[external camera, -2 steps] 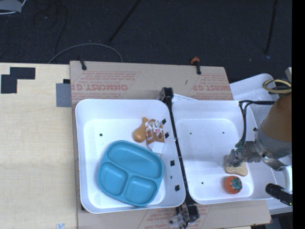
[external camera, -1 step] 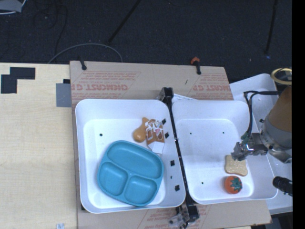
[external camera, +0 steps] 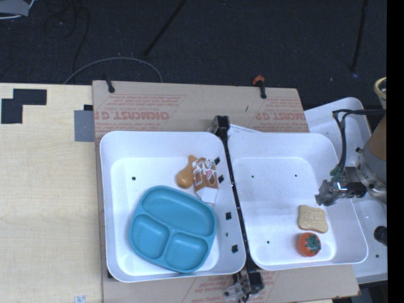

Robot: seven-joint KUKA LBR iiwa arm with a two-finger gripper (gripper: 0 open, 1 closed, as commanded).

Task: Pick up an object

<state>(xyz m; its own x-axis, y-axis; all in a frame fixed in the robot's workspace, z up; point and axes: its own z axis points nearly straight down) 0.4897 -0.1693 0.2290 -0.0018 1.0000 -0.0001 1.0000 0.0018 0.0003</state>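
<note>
Watching from my desk, I see the gripper hovering just above-right of the bread slice in the right bin, holding nothing and jaw width unclear, so the pick isn't done yet.

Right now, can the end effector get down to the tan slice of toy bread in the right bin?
Probably yes. The end effector hovers at the right bin's right side, just above the tan slice of toy bread, with nothing between them. The round red toy tomato sits just beyond, apart from it.
</note>
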